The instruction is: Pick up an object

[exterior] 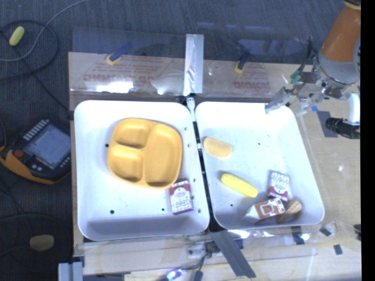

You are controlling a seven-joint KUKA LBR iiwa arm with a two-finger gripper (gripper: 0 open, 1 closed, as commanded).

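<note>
A: Where is the hand (280, 102) right now?

B: Upper right of the frame, at the back corner of the right bin (304, 157). Nothing sits between its grey tips, and I cannot tell from this angle whether it is wide or narrow

A: What is there to pick?

B: In the right bin, a yellow corn cob (238, 184) lies near the middle, a pale yellow oval piece (217, 147) lies near the left wall, and toward the lower right corner a red-and-white packet (279, 185) sits by a smaller orange packet (269, 208) and a brown lump (289, 210), the last two touching. The left bin (94, 215) holds a yellow divided tray (145, 151) and another small red carton (181, 197)

A: Which handles best?

B: I judge the corn cob. It looks like light, stiff toy plastic, lying alone with clear floor on both long sides. Its skin may be smooth, so a grip across the narrow middle, jaws square to its length, seems safest against rolling or squirting out

A: And the packets?

B: Probably light and flat, low against the floor, so the tips could skid over them. The crowded corner also risks pinching two at once

A: The tray?

B: Broad, likely too wide except at its rim
</note>
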